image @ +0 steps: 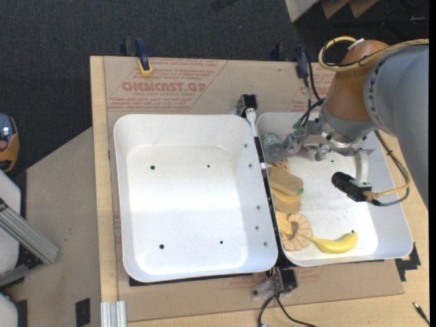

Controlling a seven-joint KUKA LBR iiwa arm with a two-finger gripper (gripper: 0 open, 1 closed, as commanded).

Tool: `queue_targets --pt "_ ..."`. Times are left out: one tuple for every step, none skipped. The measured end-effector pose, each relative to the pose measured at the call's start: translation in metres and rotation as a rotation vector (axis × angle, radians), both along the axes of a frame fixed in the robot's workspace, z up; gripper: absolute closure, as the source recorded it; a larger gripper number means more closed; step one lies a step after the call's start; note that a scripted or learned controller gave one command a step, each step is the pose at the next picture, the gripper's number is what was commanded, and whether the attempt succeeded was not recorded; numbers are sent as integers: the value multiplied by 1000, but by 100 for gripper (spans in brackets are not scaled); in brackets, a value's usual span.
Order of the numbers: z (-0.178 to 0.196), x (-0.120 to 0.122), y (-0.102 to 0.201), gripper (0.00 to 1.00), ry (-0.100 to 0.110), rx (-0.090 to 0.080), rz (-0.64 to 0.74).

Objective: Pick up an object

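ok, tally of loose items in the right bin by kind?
banana: 1
round ridged tan piece: 1
tan block-shaped pieces: 2
small grey-green item: 1
Total: 5. The arm's wrist may hide more.

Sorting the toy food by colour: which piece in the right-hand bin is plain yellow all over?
The curved yellow toy banana, lying nearest the front edge of the right-hand white bin. The round toy pretzel and tan sandwich beside it are brownish.
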State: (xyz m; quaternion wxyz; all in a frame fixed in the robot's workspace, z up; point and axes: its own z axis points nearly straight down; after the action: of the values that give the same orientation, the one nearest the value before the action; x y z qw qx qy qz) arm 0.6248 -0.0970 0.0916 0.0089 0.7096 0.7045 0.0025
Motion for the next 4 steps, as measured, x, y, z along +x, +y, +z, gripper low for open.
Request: queue_targets --pt "0 -39 -27 0 1 9 4" --pt "-1 -47 1 0 2 4 6" --pt "100 2 87 0 3 9 15" --pt "93 -2 83 0 16 9 8"
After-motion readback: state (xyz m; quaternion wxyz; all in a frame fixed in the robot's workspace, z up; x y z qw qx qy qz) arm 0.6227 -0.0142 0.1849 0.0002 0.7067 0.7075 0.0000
